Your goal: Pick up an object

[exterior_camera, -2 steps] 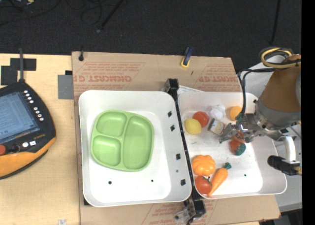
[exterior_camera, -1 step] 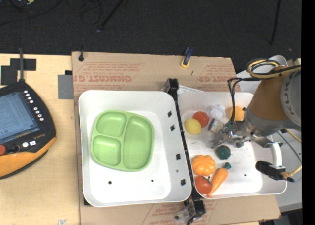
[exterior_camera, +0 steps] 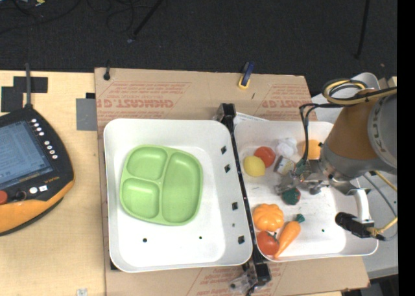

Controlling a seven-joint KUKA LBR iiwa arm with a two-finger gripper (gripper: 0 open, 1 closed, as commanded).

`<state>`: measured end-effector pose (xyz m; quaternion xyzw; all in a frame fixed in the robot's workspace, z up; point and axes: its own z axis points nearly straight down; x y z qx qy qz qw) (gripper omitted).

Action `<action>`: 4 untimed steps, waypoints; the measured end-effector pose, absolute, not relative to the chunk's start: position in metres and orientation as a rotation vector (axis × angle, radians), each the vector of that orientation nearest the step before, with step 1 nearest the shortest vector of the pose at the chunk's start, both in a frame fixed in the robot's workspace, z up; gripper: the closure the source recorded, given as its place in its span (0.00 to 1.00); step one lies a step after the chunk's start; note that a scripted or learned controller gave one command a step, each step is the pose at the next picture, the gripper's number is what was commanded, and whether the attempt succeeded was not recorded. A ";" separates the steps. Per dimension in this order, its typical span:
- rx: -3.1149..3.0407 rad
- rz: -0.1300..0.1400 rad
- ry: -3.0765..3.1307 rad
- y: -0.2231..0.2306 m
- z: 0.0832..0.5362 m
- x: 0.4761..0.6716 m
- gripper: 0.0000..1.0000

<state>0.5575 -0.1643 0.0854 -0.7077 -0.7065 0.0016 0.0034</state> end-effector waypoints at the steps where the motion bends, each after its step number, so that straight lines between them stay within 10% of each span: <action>1: -2.220 0.006 -2.208 -0.166 0.093 0.558 1.00; 4: -2.219 0.003 -2.221 -0.177 0.226 0.564 1.00</action>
